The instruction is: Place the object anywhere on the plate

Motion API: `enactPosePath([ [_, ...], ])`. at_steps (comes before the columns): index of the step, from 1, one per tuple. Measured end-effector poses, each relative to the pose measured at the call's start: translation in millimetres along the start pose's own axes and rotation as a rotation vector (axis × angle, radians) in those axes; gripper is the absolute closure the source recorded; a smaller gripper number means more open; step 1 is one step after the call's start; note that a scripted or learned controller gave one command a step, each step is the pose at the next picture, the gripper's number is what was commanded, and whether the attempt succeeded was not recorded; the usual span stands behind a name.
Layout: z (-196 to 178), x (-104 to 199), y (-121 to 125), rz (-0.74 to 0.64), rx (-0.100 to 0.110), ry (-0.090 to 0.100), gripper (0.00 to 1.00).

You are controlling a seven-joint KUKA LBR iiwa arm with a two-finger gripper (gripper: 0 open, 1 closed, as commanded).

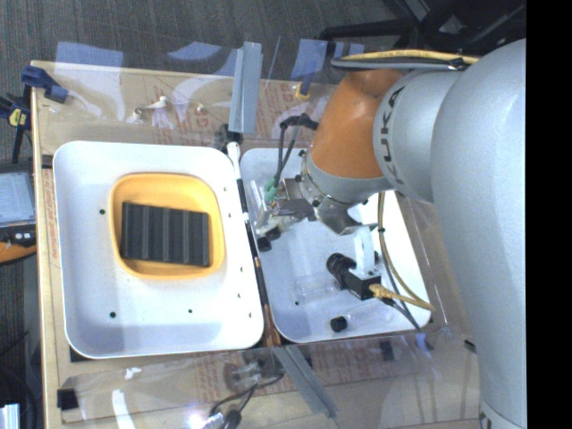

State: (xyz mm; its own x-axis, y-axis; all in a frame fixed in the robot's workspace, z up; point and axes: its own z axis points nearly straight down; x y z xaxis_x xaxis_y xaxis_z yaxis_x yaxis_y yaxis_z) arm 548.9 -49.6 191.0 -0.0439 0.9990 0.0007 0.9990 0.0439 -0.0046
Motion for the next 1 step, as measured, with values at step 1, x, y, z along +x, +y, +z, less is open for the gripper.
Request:
enactPosePath([
  [1, -0.1, -0.5, 0.0, 0.001, 0.0, 0.0, 0.0],
])
